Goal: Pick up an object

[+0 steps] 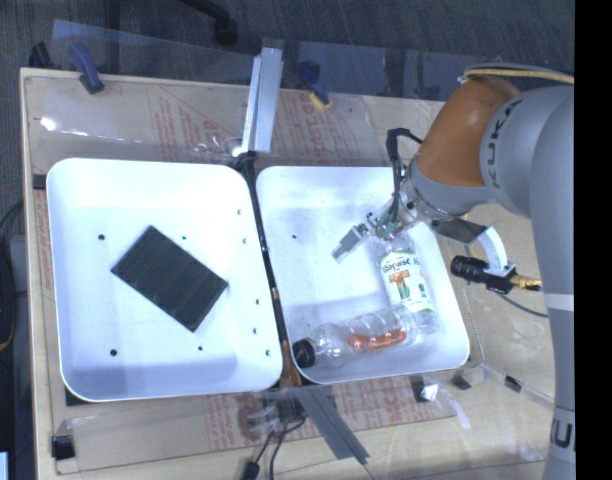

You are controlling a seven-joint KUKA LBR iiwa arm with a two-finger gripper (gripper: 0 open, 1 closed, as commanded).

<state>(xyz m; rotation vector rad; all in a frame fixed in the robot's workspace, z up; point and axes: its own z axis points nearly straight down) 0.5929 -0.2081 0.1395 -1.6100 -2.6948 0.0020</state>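
Clear bottle [361, 334] touching white bottle [406, 280] below claw [371, 230].

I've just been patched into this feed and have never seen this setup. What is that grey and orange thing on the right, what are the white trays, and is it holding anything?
You are looking down at a slant from one fixed camera above a bench. The grey and orange shape is a robot arm reaching in from the right; its gripper hangs over the right white bin, close above the objects there. I cannot make out whether its fingers are open, and nothing shows clearly between them, so I would not count anything as held.

In the right bin lie a small white bottle with a label and a clear plastic bottle with a dark cap, lying on its side along the near wall. The left white bin holds a flat dark rectangular pad.
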